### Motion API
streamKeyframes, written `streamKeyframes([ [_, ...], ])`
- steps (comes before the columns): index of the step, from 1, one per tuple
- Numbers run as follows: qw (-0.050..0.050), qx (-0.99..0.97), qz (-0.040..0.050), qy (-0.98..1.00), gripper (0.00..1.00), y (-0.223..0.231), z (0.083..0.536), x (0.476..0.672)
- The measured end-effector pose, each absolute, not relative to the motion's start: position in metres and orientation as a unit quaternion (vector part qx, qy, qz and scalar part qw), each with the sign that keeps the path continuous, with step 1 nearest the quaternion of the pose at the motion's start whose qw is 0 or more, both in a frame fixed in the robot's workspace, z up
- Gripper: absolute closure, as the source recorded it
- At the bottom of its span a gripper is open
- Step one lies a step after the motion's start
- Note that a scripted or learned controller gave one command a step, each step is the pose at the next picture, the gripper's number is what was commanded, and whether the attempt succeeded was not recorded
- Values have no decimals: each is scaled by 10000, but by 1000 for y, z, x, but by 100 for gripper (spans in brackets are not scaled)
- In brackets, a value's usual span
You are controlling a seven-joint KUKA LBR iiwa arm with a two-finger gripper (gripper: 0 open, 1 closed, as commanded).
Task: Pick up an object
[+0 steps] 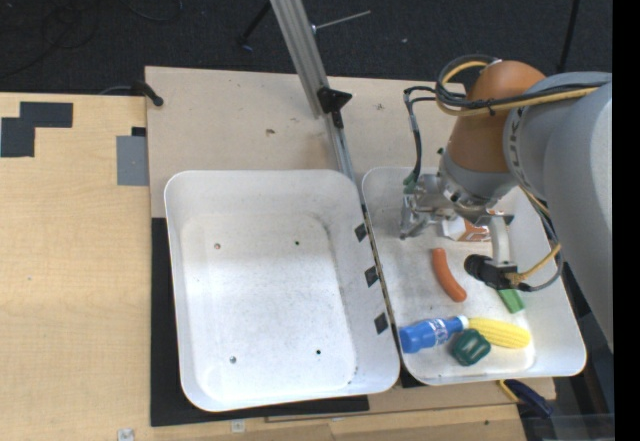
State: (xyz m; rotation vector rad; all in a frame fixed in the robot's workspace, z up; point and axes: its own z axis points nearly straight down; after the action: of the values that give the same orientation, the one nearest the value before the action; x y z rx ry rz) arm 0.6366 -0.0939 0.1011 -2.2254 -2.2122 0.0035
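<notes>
My gripper (428, 213) hangs low over the far part of the right bin (565, 354), under the orange band of the wrist. Partly hidden beneath it lies a red and white item (470, 227). An orange sausage-shaped piece (448, 274) lies just in front of the gripper. Nearer the bin's front edge sit a blue bottle (432, 334), a yellow corn cob (500, 332) and a dark green object (470, 349). A small green piece (512, 301) rests by the black cable end.
The left bin (190, 229) stands beside the right one, with black clips along the shared edge. A slanted aluminium bar (300, 39) rises behind the bins. The grey arm covers the right bin's far right side.
</notes>
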Motion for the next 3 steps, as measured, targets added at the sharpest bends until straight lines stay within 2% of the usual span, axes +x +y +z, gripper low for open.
streamKeyframes([
  [2,-15,-7068,-12,-7074,100,-92,227,640],
  [3,-14,-7065,-10,-7077,100,-92,271,646],
])
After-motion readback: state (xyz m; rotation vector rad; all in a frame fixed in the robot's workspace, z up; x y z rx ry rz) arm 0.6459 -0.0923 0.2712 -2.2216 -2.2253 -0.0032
